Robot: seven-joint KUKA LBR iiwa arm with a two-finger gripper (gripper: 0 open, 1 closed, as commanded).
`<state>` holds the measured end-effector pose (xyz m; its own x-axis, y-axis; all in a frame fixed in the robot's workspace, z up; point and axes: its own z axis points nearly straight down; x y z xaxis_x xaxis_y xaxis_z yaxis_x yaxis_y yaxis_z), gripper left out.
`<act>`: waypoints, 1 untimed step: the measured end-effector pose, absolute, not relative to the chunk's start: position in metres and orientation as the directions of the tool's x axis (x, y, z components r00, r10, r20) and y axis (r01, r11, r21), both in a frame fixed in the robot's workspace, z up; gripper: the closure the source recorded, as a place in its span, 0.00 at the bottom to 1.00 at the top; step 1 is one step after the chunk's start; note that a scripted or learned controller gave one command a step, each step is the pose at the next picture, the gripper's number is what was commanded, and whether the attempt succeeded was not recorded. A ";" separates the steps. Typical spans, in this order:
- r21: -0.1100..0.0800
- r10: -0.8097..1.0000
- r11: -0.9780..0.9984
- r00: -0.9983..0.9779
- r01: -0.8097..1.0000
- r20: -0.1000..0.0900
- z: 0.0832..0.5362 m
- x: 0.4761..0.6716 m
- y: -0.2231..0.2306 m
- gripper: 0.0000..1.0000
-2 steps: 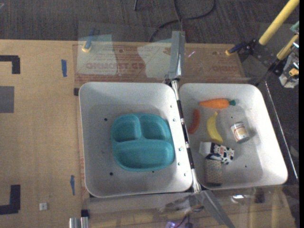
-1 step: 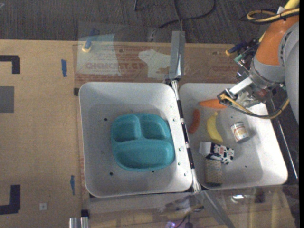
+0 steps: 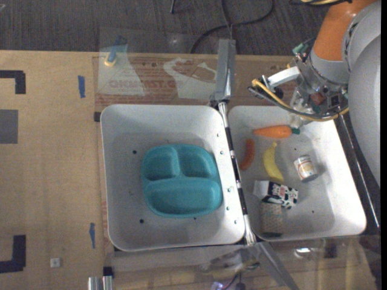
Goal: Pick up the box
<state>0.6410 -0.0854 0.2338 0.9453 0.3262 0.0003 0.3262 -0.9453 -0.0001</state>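
Note:
The box [image 3: 279, 193] is small and white with black patches. It lies flat in the right bin [image 3: 344, 222], near the bin's front middle. My gripper [image 3: 312, 99] hangs over the far edge of that bin, well behind the box and a little to its right. An orange carrot [image 3: 275, 132] lies between the gripper and the box. Nothing shows in the gripper.
In the right bin also lie a yellow banana [image 3: 273, 163], a reddish sausage-shaped piece [image 3: 247, 154], a small can [image 3: 306, 167] and a brown speckled pad [image 3: 273, 217] touching the box's front. The left bin [image 3: 121, 125] holds a teal divided plate [image 3: 180, 180].

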 end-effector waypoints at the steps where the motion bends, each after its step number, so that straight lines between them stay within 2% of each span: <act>1: -0.003 0.312 -0.950 0.950 0.312 -0.002 0.184 0.652 -0.031 1.00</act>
<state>0.6522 -0.0312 0.1842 0.9500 0.3122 -0.0021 0.3121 -0.9500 -0.0031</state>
